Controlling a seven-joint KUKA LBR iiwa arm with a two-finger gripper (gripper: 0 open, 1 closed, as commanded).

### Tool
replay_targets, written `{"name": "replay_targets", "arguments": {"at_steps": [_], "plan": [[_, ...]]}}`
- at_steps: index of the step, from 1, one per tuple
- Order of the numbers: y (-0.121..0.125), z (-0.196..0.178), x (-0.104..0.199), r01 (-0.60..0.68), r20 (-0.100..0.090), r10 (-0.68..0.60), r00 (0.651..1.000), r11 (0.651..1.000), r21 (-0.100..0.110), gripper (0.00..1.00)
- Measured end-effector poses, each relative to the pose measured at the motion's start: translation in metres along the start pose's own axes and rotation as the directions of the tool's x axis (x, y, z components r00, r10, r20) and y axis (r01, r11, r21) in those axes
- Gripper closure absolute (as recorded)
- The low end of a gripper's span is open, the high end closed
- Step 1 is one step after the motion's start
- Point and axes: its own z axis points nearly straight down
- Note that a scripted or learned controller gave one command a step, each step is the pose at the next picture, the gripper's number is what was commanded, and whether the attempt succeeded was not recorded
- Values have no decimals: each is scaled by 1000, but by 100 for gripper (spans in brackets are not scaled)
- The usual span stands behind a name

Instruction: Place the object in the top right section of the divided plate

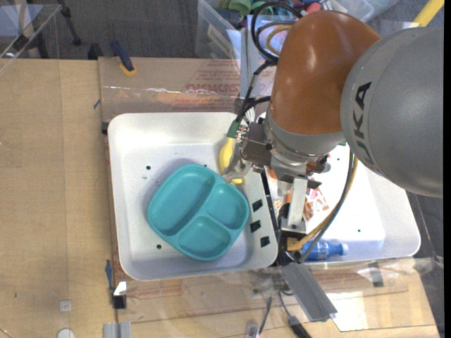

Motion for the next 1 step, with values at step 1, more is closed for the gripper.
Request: {"name": "replay_targets", "arguments": {"at_steps": [1], "plan": [[-20,177,36,-284,1,284,959,959,3,0]]}}
